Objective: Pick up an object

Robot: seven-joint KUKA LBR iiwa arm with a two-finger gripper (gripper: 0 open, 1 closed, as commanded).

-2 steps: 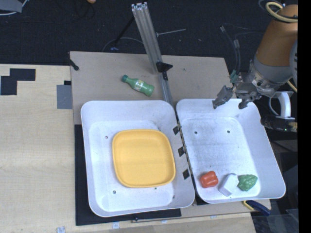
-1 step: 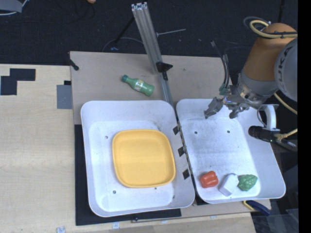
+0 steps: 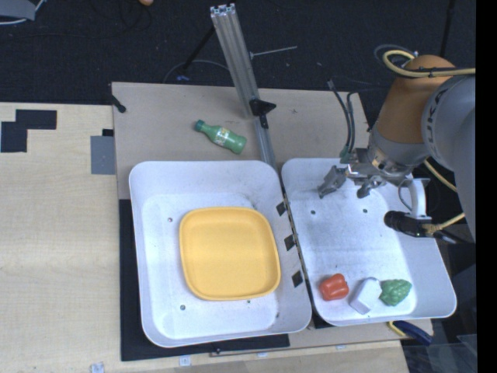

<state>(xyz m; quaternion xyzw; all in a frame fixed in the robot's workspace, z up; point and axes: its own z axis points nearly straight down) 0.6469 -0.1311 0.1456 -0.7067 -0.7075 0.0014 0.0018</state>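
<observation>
Dark carpet strewn with cables backs a tan bench [image 3: 311, 123] on which two shallow white bins sit side by side, seen from above at a slant. My grey arm [image 3: 458, 127], with its orange band [image 3: 408, 107] above the wrist, reaches in from the right, and my claw [image 3: 347, 181] hangs over the far end of the right bin [image 3: 349, 239] with its fingers spread apart and nothing between them. Three small objects lie in a row along that bin's near edge, well apart from my claw: a red pepper-shaped toy [image 3: 335, 287] on the left, a small white block [image 3: 363, 295] just beside it, tilted so its long side runs diagonally from near-left to far-right, and a green lumpy toy [image 3: 394, 291] touching or nearly touching the block on its right. The red toy is roundish, and I cannot tell which way it points; the green one is also too compact to show a clear long axis. The left bin [image 3: 151, 208] holds a yellow square plate [image 3: 229, 252] with rounded corners, lying flat near its middle. On the bench behind the left bin, a green plastic bottle [image 3: 221, 136] lies on its side, long axis running from upper left to lower right, cap end toward the upper left. A silver aluminium rail [image 3: 241, 68] slants up from the gap between the bins toward the carpet.
</observation>
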